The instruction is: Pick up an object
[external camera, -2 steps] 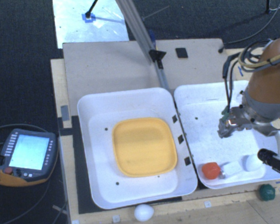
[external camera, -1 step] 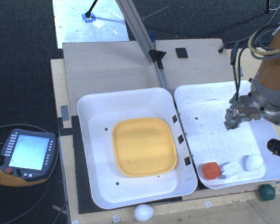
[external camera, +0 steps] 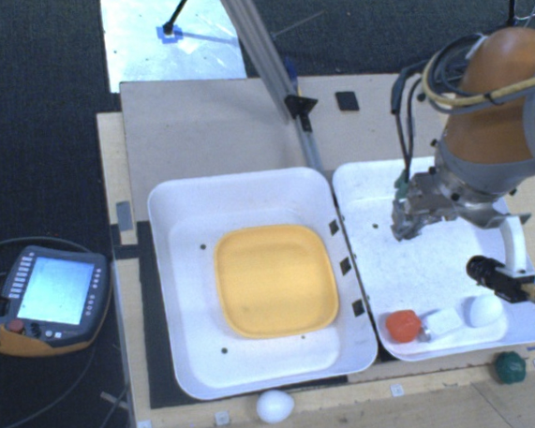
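- Over the right bin, the gripper hangs above bare white floor; whether its fingers are parted or closed cannot be told from this slant.
- Along that bin's near edge lie a red object, a small white block and a white ball, all well apart from the gripper.
- Left bin holds a yellow square plate.
- Both bins sit on a tan bench, over dark carpet.
- A white egg-shaped object and a dark green ball rest on the bench's front edge.
- A teach pendant lies on the carpet, left.
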{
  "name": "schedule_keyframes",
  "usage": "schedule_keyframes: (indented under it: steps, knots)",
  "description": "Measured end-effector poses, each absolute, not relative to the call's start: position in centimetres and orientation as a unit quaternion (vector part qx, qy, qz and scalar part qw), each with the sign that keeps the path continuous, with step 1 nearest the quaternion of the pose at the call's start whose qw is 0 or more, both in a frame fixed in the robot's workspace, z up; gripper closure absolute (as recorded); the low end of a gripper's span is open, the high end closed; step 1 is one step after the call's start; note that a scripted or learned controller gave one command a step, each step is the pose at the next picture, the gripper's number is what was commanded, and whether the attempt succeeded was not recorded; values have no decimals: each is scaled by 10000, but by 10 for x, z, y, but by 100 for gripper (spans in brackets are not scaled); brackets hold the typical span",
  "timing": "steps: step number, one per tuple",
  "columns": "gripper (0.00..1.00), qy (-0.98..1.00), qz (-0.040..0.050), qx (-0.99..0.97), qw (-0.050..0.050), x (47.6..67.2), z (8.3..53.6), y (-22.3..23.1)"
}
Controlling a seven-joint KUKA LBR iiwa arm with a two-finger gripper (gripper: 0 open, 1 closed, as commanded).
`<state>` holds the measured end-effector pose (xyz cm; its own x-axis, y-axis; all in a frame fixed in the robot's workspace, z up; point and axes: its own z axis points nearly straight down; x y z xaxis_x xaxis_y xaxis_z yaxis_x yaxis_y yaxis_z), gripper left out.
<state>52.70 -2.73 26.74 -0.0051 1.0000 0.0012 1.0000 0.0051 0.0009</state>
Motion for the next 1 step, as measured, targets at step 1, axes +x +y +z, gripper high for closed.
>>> schedule_keyframes:
  steps: [1]
  knots:
    - [100,-7089,-8,-7053,-1,553,270,20]
